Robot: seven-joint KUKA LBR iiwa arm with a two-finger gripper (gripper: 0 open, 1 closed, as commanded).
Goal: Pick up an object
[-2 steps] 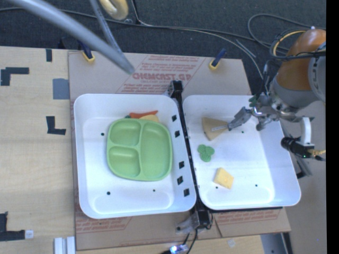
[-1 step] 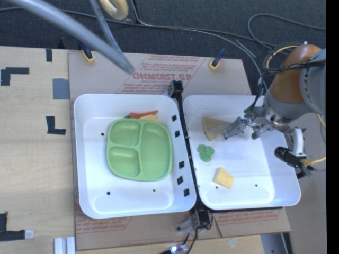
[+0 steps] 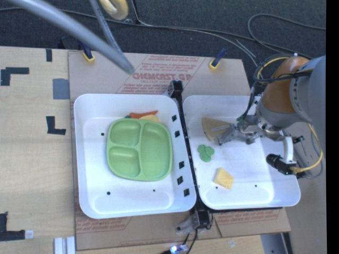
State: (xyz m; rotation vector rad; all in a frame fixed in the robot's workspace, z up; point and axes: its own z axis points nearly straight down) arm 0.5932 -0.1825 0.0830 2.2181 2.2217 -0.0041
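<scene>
Gripper (image 3: 229, 136) and arm are seen right of centre in the camera view, lowered into the right bin (image 3: 275, 194), with the tips touching or just beside a tan wedge (image 3: 213, 127); whether anything is clamped cannot be told. Two more pieces are seen lower in that bin, a green leafy piece (image 3: 205, 152) and a yellow block (image 3: 224, 178), while a green divided plate (image 3: 140, 148) is seen in the left bin (image 3: 90, 194). The wedge is judged light and fairly stiff, best taken across its narrow thickness near the pointed end.
</scene>
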